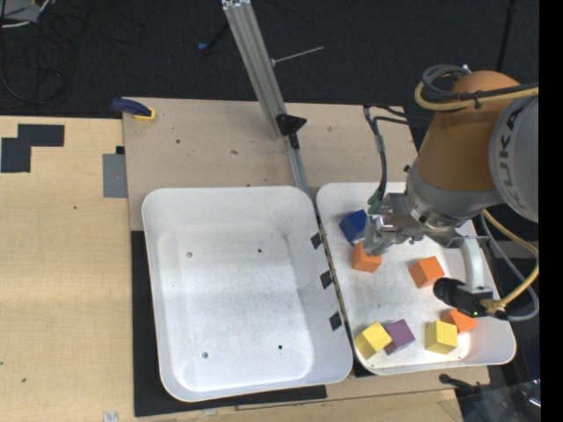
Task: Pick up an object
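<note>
The arm is reaching in from the right and hanging over the right bin (493,345), with its gripper (380,236) sitting low above the bin's far-left part, close to the wall that borders the left bin (176,209). An orange block (367,258) is lying directly under the gripper tip, touching or nearly touching it, and a blue block (353,226) is sitting just beside it toward the far edge. Whether the tool is released or clenched cannot be told from this slant, since the wrist body is covering the tip, and nothing is showing the orange block lifted clear of the bin floor. So the pick is looking, at best, to be at the grasping stage: the approach appears done, while closing firmly, raising the block and carrying it away all seem left to do. Other candidates are resting elsewhere in the same bin: a second orange block (426,271) near the middle, a yellow block (374,338) and a purple block (399,333) touching each other along the near edge, another yellow block (442,336) toward the near-right corner, and a small orange piece (464,321) just beside it, partly hidden by a black fitting on the arm.
</note>
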`<state>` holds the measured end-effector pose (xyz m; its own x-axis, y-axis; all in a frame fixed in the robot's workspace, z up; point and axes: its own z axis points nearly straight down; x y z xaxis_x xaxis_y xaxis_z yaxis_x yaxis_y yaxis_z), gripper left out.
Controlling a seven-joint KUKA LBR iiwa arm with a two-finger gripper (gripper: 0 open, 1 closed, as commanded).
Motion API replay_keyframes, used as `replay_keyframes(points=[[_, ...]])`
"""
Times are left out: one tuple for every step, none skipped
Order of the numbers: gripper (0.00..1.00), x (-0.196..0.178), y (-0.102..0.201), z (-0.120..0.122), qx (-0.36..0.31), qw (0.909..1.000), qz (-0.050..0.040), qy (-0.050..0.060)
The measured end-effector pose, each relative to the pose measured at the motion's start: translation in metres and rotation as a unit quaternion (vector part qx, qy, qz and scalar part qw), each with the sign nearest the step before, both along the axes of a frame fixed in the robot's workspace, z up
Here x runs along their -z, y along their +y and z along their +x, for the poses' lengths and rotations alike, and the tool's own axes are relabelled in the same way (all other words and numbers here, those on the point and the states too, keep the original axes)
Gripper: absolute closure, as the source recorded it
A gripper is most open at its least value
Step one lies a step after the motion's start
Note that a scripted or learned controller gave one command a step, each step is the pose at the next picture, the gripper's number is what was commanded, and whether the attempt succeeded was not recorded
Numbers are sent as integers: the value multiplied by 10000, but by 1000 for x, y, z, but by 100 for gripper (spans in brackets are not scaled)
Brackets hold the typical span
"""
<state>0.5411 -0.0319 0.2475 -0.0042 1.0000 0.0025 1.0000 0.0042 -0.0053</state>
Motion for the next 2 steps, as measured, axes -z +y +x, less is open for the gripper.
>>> replay_keyframes(points=[[100,-4,47,23,-2,10000,-5,-19],[100,3,98,36,3,10000,-8,-13]])
